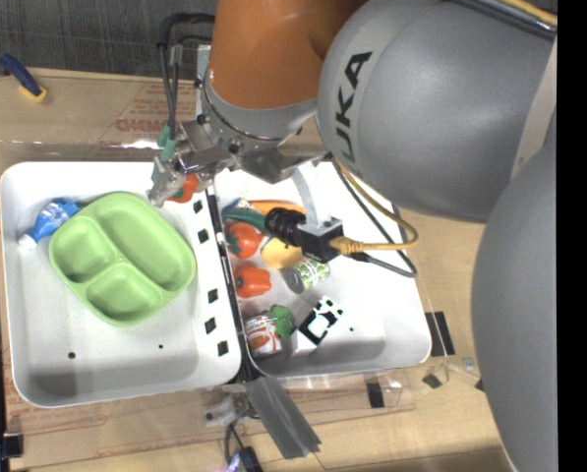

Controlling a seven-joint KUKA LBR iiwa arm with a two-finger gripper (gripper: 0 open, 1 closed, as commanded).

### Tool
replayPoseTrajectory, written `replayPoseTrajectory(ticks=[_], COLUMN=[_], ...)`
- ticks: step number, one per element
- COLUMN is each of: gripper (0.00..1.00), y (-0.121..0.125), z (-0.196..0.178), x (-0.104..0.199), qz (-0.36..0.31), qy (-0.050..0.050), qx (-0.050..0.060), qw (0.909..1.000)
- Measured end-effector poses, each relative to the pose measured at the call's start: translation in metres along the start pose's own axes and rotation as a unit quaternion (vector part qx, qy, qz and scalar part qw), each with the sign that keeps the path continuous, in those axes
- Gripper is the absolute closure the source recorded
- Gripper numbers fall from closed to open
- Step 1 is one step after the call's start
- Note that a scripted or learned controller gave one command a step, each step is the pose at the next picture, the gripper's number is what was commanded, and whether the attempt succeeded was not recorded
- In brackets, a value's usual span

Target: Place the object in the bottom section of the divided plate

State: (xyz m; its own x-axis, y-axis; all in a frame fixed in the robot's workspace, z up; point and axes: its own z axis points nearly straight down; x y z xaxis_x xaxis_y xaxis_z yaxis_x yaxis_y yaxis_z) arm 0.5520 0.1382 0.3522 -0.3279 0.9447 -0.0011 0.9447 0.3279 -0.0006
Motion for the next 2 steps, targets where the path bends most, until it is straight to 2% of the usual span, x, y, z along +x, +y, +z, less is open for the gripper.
replayPoseTrajectory(ticks=[1, 2], gripper=[1.0, 0.0], y=[-0.0635, -0.0634], z=[0.0655, 0.0654], x=[0.0343, 0.034], qz=[0.121, 0.122], qy=[0.0, 0.0], qx=[0.003, 0.003], qw=[0.9926, 0.9926])
